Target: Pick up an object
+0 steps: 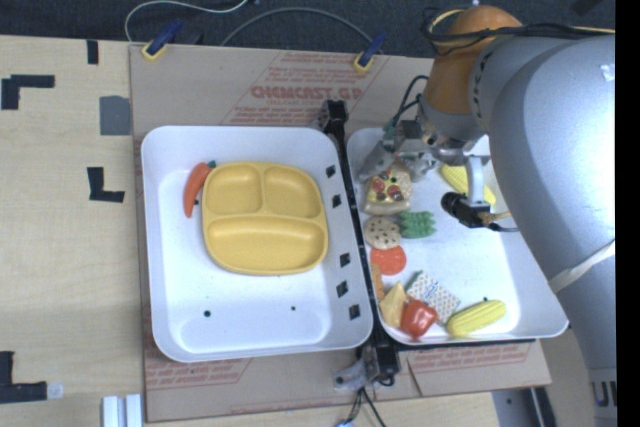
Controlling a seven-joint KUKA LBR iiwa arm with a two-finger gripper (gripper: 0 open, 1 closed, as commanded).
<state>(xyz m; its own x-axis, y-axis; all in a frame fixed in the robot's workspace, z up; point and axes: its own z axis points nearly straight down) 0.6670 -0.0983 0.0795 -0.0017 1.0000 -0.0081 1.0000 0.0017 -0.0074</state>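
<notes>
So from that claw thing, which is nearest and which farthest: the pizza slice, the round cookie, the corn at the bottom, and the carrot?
Measured from the gripper in the camera view:
1. Pizza slice, just below it in the right bin.
2. Round cookie, further down the same bin.
3. Carrot and corn cob: too close to call. The carrot lies in the left bin beside the yellow tray; the corn sits at the right bin's bottom corner.
</notes>
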